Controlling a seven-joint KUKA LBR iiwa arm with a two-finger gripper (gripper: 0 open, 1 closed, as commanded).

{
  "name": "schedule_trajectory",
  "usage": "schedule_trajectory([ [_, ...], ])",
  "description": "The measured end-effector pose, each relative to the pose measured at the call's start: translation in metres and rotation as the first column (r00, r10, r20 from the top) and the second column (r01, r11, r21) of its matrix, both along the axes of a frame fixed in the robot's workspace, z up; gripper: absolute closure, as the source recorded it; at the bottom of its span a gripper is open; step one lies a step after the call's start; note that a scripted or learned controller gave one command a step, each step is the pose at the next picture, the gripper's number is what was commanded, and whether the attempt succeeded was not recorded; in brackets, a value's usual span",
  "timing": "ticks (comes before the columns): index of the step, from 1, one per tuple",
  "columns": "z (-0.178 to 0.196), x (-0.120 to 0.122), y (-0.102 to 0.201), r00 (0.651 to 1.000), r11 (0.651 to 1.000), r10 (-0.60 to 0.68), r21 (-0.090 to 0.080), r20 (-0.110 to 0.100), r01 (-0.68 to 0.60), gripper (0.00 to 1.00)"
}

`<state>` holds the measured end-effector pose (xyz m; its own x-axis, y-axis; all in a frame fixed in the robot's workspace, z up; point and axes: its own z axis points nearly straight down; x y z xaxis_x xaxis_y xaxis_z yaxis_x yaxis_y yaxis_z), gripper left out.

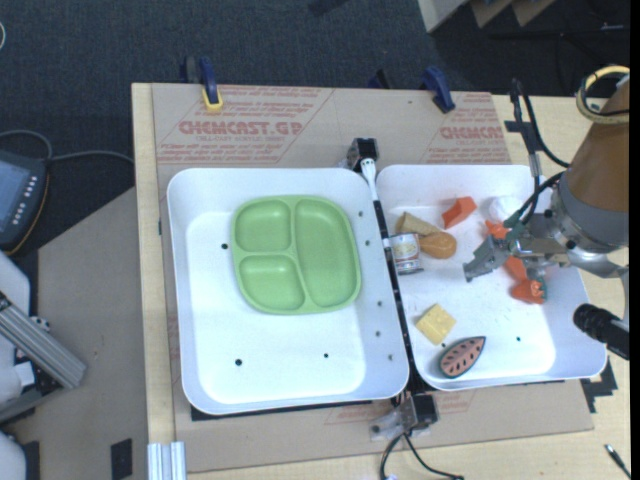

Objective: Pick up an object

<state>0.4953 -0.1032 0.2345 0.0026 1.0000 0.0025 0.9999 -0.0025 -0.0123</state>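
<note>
Over right bin (560, 363): hand (500, 253) low, grip state unclear, cannot tell. Nearest target: orange piece (525, 280) just beside hand, long axis slanting down-right. Red block (459, 211) near, up-left. Green plate (297, 253) well apart in left bin (200, 298).

Small orange block (459, 211) lies in right bin's (560, 363) far part.

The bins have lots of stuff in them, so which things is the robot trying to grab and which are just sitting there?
For the job (any could be picked):
end effector
orange block
small can
brown bread roll
yellow cheese wedge
oval brown toy

Just lying about:
green divided plate
blue clamps
</note>
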Motion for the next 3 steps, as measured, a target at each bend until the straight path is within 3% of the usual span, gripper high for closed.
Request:
schedule_trajectory([
  [1,0.005,0.002,0.000,1.000,1.000,0.003,-0.002,0.012,-0.003,0.00],
  [3,-0.087,-0.009,-0.011,1.000,1.000,0.001,0.000,0.005,-0.001,0.00],
])
